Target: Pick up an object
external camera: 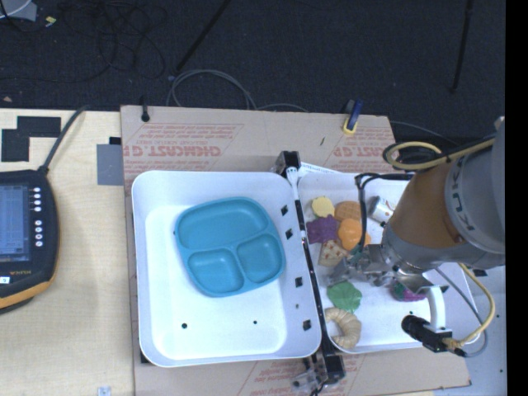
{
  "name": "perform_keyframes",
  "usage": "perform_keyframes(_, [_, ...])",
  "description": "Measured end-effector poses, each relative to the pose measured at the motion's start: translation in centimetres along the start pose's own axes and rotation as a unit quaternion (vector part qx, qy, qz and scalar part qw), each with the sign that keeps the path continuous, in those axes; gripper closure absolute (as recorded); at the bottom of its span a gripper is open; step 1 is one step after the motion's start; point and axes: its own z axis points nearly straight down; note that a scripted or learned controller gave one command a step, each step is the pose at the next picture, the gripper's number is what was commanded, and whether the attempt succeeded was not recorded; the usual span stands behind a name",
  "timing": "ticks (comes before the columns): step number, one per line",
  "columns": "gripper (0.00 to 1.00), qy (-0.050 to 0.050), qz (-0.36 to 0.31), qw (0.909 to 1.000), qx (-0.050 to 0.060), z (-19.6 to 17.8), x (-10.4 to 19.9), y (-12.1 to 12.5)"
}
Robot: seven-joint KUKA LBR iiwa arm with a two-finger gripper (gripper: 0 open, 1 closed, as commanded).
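The right bin (388,337) holds several small toy foods: a yellow piece (322,207), an orange piece (349,210), a purple piece (322,229), an orange ball (351,236), a tan cracker-like piece (332,253), a green leafy piece (345,294) and a beige croissant shape (344,327). My gripper (368,267) is low in this bin, just right of the tan piece and above the green one. The wrist covers what lies beneath it. A magenta and green bit (408,288) peeks out under the arm.
The left bin (157,221) holds a blue divided plate (229,245). A black divider with clips (299,254) separates the bins. A teach pendant (21,229) lies at far left. Cables (412,151) loop behind the arm, and a black part (425,332) hangs at the right bin's front.
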Motion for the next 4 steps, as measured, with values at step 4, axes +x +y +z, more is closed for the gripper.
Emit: perform_keyframes(4, [0.00,-0.001,-0.003,1.0000,0.003,1.0,-11.6,13.1])
